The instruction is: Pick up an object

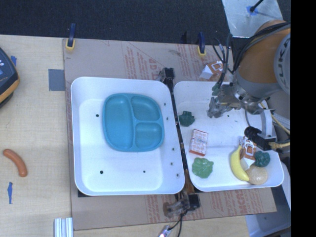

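I note the gripper [217,108] hanging over the far part of the right bin [224,183]; I cannot tell its jaw state from here. Beneath and around it lie a dark green piece [186,118], a red-and-white packet [198,142], a green leafy toy [202,167] and a banana [238,166]. The left bin [86,177] carries a blue divided plate [133,122].

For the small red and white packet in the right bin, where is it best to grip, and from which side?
The packet lies flat and alone on the right bin floor. Probably best: bring the claw straight down from above and close across its narrower width, at the middle. Its flatness may make the edges hard to catch.
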Controlling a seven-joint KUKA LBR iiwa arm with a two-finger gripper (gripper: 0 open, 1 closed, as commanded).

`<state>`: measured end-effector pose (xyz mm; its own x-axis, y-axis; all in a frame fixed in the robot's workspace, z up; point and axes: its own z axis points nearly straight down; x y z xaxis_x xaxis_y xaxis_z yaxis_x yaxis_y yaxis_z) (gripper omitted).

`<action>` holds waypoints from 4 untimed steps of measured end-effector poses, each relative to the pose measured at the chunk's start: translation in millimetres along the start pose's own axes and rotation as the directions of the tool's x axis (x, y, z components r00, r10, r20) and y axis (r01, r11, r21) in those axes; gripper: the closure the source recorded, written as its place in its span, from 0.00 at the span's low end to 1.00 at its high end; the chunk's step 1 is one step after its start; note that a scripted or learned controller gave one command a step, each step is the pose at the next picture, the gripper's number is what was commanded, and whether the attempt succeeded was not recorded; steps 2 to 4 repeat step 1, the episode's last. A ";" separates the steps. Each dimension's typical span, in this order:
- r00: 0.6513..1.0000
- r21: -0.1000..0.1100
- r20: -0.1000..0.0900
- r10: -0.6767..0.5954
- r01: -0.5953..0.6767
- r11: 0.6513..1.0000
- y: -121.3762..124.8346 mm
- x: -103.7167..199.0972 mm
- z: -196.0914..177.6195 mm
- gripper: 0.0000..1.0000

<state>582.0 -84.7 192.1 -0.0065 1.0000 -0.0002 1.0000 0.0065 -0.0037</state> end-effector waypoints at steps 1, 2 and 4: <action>1.000 0.002 0.000 0.003 -0.003 1.000 -55.9 -7.9 25.2 1.00; 1.000 0.002 0.000 0.003 -0.003 1.000 -55.9 -7.9 25.2 1.00; 1.000 0.002 0.000 0.003 -0.003 1.000 -55.9 -7.9 25.2 1.00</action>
